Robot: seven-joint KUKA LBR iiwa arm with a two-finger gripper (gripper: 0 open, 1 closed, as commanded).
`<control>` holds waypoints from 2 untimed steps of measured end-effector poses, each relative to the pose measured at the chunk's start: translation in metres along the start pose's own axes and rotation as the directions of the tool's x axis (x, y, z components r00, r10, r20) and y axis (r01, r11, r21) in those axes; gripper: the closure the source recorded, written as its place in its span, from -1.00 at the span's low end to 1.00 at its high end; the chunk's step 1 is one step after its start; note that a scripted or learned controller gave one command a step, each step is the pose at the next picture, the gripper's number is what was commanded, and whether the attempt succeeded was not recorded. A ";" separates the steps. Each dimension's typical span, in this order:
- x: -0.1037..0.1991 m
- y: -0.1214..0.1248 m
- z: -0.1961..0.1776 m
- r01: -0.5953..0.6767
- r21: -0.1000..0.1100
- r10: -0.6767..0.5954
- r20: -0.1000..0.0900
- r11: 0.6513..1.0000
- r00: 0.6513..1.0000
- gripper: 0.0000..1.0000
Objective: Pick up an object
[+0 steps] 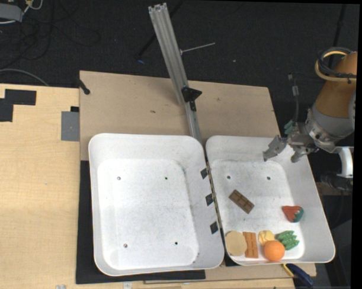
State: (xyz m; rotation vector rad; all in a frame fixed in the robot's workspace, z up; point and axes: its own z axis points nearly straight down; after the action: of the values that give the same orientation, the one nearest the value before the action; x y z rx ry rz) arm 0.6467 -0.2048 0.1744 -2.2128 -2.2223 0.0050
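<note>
Toy food sits at the front of the right bin [320,223], close to the camera. An orange ball [274,251] is at the front rim. Just beside it, to the left, lies a tan stick [250,245], and a pale round cookie [235,243] touches that stick on its other side. A small yellow piece [265,236] rests just behind the orange ball. A green leafy toy [288,239] lies to the right of the ball, near it.

Farther back in the same bin, a red toy with a green end [292,213] sits by itself near the right wall. A brown bar [241,201] lies flat and tilted in the middle of the bin, apart from the other toys.

The left bin [109,150] is beside the right one, and their walls touch in the middle, where small black clips [209,199] sit along the join.

The gripper [286,148] hangs above the back edge of the right bin, well apart from all the toys. Its two fingers are spread apart, and nothing is between them. The grey and orange arm [334,99] comes in from the right.

A long metal bar [175,64] slants up from behind the bins. Both bins rest on a wooden board [135,104].
</note>
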 end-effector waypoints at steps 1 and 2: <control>0.010 -0.006 0.054 0.001 0.002 -0.001 -0.001 1.000 1.000 -1.00; 0.011 -0.006 0.085 0.002 0.000 -0.002 0.000 1.000 1.000 -1.00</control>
State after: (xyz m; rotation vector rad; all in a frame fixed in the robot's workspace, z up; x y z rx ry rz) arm 0.6398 -0.1936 0.0890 -2.2108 -2.2251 0.0051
